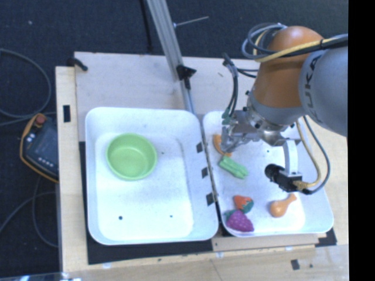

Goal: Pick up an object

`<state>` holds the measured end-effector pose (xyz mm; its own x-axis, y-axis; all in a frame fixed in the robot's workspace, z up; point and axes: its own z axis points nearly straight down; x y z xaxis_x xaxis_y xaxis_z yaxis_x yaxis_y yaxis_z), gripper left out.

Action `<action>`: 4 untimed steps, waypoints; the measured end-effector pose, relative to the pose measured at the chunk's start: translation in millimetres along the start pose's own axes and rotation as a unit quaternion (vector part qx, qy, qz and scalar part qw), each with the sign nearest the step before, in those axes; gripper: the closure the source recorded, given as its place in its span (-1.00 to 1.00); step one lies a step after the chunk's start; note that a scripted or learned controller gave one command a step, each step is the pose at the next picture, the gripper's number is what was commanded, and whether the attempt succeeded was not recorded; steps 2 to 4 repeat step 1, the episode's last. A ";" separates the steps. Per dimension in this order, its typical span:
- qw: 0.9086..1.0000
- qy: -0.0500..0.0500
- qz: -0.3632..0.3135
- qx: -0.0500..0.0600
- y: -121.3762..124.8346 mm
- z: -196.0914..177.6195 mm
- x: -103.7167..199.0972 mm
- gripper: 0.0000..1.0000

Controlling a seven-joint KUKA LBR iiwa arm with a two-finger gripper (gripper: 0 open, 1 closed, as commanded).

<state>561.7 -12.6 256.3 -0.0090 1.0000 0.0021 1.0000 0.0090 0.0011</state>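
My gripper (227,147) hangs over the left part of the right bin (313,215), its fingertips just above the bin floor. An orange piece (217,142) lies right beside the fingertips, partly hidden by them. A green toy vegetable (233,167) lies just below the gripper, apart from it. Further down sit a red and green strawberry-like toy (242,203), a purple grape bunch (240,221) and an orange pear-shaped toy (282,206). I cannot make out anything held between the fingers.
A green bowl (132,156) sits in the left bin (176,215). A metal pole (169,40) slants up from between the bins. A black fitting with cables (280,177) hangs off the wrist over the right bin.
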 end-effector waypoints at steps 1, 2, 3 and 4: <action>1.000 0.000 0.000 0.000 -10.5 -6.2 52.9 1.00; 1.000 0.000 0.000 0.000 -10.5 -6.2 52.9 1.00; 1.000 0.000 0.000 0.000 -10.5 -6.2 52.9 1.00; 1.000 0.000 0.000 0.000 -10.5 -6.2 52.9 1.00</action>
